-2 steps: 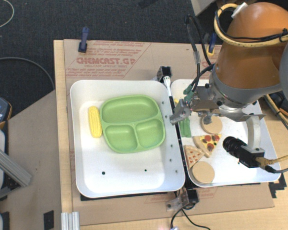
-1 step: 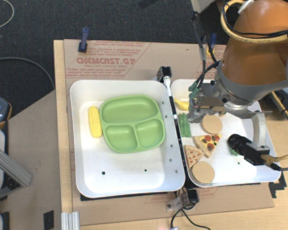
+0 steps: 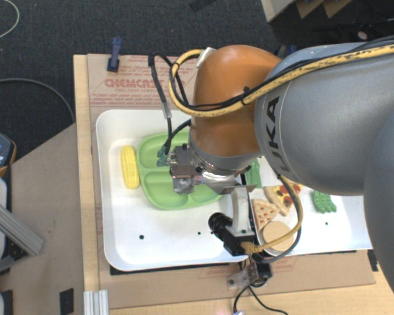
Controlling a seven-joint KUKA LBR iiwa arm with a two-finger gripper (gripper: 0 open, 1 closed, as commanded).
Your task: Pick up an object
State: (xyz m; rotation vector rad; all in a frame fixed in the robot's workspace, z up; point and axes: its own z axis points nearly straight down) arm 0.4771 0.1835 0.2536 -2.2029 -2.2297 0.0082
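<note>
Nearest the camera, the arm (image 3: 328, 110) sweeps in from the right, its orange band (image 3: 230, 90) hanging over the left bin (image 3: 118, 241). The gripper (image 3: 184, 176) sits low above the green tray (image 3: 159, 195); whether it's apart or together, I cannot tell. Left of the tray lies the corn (image 3: 129, 166), untouched. Farther right: pizza slice (image 3: 266, 210), green piece (image 3: 324, 203).

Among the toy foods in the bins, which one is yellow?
The corn cob, lying alone near the left bin's left side, beside the green plate. The pizza slice is orange and tan, and the small piece at right is green.
</note>
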